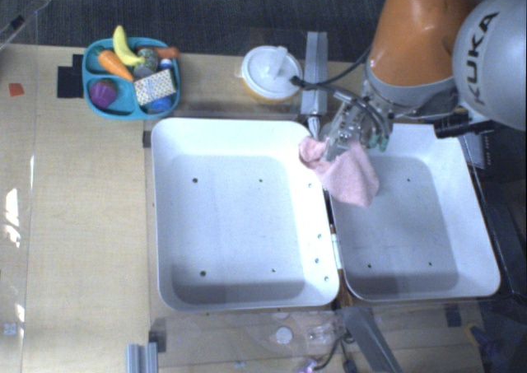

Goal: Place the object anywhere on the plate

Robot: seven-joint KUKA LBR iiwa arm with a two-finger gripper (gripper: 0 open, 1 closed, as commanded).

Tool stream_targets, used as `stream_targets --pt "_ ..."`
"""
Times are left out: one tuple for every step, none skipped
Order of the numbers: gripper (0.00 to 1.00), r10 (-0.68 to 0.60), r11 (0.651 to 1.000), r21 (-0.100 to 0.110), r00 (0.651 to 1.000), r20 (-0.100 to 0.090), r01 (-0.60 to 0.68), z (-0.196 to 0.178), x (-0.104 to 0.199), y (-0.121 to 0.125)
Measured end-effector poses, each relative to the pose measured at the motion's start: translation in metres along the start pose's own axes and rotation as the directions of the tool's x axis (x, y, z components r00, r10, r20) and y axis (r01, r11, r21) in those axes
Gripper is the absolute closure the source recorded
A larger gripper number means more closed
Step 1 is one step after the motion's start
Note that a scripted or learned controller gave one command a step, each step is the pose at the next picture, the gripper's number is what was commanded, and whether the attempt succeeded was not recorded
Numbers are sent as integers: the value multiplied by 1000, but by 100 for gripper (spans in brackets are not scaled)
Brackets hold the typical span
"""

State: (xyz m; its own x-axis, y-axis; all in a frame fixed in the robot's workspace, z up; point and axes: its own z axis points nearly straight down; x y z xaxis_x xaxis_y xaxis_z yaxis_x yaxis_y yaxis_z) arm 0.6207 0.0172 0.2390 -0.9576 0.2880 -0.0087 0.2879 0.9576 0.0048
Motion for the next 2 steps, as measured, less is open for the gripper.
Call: stream_targets --pt "100 -290 957 -1 957 0 290 -3 24 35" --pt "100 -291 957 -1 957 -2 291 -7 54 73"
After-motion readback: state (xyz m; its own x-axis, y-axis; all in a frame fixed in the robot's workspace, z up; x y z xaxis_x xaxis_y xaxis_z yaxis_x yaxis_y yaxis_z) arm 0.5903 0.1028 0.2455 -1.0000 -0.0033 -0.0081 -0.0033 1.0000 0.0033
